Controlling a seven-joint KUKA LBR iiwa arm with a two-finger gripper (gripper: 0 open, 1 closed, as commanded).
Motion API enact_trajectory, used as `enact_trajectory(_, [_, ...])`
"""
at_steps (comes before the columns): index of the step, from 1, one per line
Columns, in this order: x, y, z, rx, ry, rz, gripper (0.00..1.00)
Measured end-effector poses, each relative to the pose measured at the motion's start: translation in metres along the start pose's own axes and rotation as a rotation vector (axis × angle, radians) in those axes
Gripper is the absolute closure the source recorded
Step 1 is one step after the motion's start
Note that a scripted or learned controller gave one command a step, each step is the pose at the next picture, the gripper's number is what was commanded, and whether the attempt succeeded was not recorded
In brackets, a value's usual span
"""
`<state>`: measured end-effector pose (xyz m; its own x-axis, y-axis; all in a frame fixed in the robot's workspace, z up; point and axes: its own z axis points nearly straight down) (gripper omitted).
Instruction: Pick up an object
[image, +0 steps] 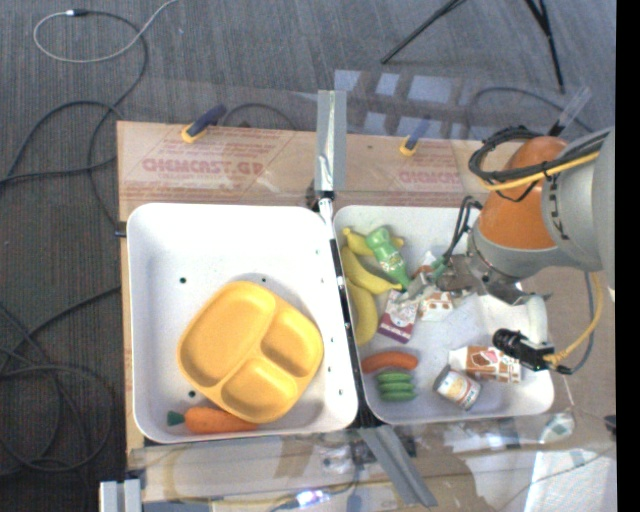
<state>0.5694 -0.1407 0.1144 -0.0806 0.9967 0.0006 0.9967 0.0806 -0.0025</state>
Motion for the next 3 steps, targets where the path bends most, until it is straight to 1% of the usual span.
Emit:
enact_trajectory(1, [0.000,0.000,-0.007,0.003,0.002,0.000,1.00])
enact_trajectory(2, [0.026,0.102,-0.100,-0.002,-0.005,-0.038,1.00])
enact_trajectory(3, [0.026,0.102,-0.099,-0.001,-0.005,-0.038,0.00])
